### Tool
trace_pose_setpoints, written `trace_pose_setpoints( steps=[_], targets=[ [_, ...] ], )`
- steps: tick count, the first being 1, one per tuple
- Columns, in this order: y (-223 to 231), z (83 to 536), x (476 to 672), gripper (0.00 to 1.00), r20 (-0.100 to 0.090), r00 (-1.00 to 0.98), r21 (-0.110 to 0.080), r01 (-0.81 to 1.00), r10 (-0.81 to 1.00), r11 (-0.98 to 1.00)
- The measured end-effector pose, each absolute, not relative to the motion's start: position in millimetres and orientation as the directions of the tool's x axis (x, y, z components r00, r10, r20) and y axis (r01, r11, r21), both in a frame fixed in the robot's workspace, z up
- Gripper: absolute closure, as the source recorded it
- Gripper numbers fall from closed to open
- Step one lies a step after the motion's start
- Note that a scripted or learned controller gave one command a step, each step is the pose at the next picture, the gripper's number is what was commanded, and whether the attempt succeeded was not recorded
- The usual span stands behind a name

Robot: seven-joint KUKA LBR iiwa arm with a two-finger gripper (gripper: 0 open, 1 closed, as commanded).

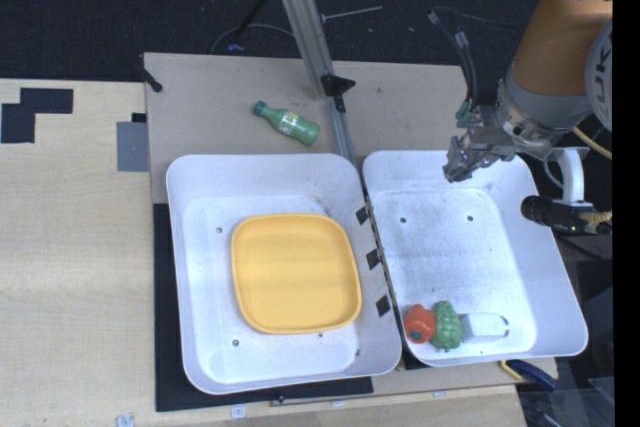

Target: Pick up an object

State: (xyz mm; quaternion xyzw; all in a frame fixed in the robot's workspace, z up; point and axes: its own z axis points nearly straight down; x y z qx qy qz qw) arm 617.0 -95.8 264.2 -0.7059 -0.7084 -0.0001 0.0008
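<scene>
- Two white bins sit on the counter [200, 115]; my pincer [462, 165] hangs over the right bin's [540, 315] far edge, its spread unreadable.
- Red-and-green toy vegetables [433, 324] lie at its near edge.
- Left bin [190, 215] holds a yellow plate [295, 272].

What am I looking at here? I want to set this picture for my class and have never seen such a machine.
One camera looks down at a slant on a bench. The grey and orange robot arm reaches in from the right. Its end effector hangs above the far rim of the right bin, holding nothing. In that bin's near corner lie a red and green toy and a white piece. The left bin holds a yellow plate. A green bottle lies on the bench behind the bins.
</scene>
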Motion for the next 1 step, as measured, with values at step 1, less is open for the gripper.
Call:
trace_pose_setpoints(
  steps=[1],
  targets=[
    [-43.7, 260.3, 622.3, 1.0, 0.001, -0.003, -0.001, 1.0, 1.0, 0.003]
  ],
)
